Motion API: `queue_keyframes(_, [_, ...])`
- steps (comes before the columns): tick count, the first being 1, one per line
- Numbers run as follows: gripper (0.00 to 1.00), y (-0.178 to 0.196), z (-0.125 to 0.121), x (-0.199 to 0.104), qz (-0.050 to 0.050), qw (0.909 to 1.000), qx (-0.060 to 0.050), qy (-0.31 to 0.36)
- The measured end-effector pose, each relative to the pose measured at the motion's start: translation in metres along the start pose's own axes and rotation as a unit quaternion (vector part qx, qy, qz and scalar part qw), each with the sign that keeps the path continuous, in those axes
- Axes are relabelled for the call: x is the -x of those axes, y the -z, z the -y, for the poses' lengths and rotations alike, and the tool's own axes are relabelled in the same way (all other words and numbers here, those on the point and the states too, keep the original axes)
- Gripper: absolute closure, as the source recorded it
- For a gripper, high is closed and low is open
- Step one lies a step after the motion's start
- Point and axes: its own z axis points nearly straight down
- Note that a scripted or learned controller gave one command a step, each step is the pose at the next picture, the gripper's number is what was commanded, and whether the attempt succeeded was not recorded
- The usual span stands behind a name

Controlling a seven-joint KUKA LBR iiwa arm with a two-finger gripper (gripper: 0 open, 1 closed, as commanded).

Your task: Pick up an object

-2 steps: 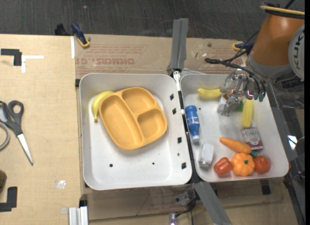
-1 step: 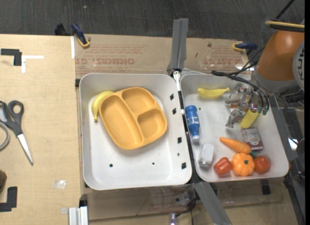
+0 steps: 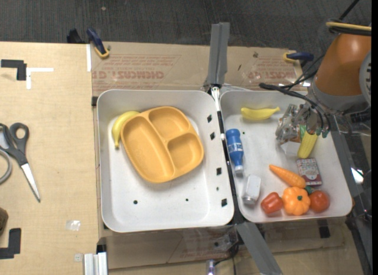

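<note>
Corn [image 3: 308, 142], a small yellow toy cob with a green end at its far tip, looks like the likeliest target, since it lies in the right bin [image 3: 258, 210] just beside the claw [image 3: 293, 127]. It rests tilted, close to the bin's right wall, with a white scrap or wrapper touching its left side.

The claw hangs low over the far right part of that bin, its metal parts and cables bunched together above the floor of the bin. Whether it is wide, narrow, or closed on anything cannot be told from this view; nothing is plainly seen between its tips. By that reading the pick is not yet done: every object lies on the bin floor, and none is lifted.

What is left, as a judgement, is the whole grasp: settle on one object, close around it, and raise it clear.

Other choices are near. A yellow banana [image 3: 259, 113] lies at the far side of the same bin, left of the claw. A blue bottle [image 3: 235, 149] lies along the left wall. Nearer the front sit an orange carrot [image 3: 287, 175], a small red packet [image 3: 309, 171], a pumpkin [image 3: 296, 200] between two tomatoes [image 3: 271, 203], and a grey can [image 3: 252, 188].

The left bin [image 3: 118, 209] holds an orange divided plate [image 3: 162, 142].
</note>
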Motion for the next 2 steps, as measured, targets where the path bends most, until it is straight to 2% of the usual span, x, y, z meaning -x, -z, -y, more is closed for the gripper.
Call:
queue_keyframes(1, [1.00,0.057,-0.038,-0.071,-0.005,1.0000,0.000,-0.003])
queue_keyframes(2, [1.00,-0.008,-0.023,-0.005,-0.003,0.9874,-0.001,-0.158])
